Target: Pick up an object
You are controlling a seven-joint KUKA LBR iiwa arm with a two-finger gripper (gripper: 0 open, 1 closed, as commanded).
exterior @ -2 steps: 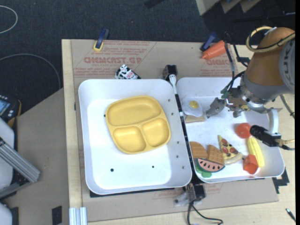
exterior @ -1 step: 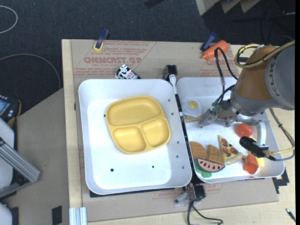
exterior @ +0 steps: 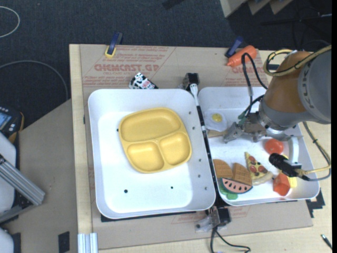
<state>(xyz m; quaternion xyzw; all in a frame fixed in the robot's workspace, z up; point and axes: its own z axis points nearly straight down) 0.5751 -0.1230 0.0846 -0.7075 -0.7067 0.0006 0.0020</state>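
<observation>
Hovering low over the right bin [exterior: 310, 194], the tool [exterior: 238, 131], its grip state impossible to tell, should settle squarely over one toy food piece—the pizza slice [exterior: 256, 168] lies nearest—before closing and lifting.

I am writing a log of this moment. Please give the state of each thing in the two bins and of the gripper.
Yellow tray: upright, lying flat in the left bin.
Watermelon slice: flat in the right bin.
Pizza slice: flat.
Gripper: low in the right bin, grasping nothing visible.
</observation>
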